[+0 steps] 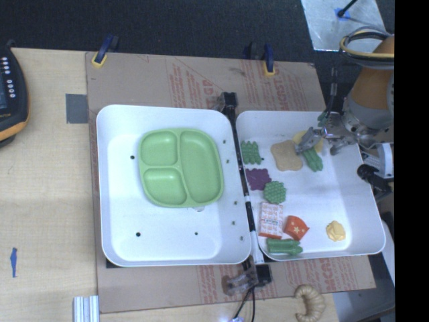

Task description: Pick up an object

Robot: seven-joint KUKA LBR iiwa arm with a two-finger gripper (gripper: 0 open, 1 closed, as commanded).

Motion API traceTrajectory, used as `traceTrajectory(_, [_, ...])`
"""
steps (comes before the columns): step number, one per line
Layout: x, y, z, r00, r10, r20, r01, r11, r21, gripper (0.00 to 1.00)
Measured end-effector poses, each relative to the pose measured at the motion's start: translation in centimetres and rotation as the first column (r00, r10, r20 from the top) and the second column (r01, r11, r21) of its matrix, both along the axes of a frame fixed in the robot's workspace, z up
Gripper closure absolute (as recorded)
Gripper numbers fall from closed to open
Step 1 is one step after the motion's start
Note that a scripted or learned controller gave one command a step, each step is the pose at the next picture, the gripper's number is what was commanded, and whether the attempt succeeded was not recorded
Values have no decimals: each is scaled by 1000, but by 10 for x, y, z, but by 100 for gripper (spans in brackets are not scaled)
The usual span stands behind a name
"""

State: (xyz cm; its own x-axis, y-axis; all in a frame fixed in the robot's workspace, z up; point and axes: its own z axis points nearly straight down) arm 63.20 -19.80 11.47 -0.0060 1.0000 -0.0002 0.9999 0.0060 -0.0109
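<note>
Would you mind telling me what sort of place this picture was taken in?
Probably a robot lab bench: two white bins sit on cardboard clamped to the table, a teach pendant lies beside it, and toy food fills one bin.

The arm (372, 79) is cut off by the view's right side, so its upper part is out of sight. The gripper (312, 141) covers part of a green piece (314, 160) and a yellow scrap behind it. A black-and-orange device (10, 92) is cropped at the left edge.

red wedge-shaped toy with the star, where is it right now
The red wedge-shaped toy lies near the front of the right white bin, between the red-and-white packet and the yellow lump.
</note>
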Motion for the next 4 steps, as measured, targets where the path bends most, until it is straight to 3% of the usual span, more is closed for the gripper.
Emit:
traceTrajectory(1, [25, -9, -23, 1000, 1, 11, -1, 1000, -1, 0])
traceTrajectory(4, [24, -4, -22, 1000, -2, 8, 2, 1000, 0, 0])
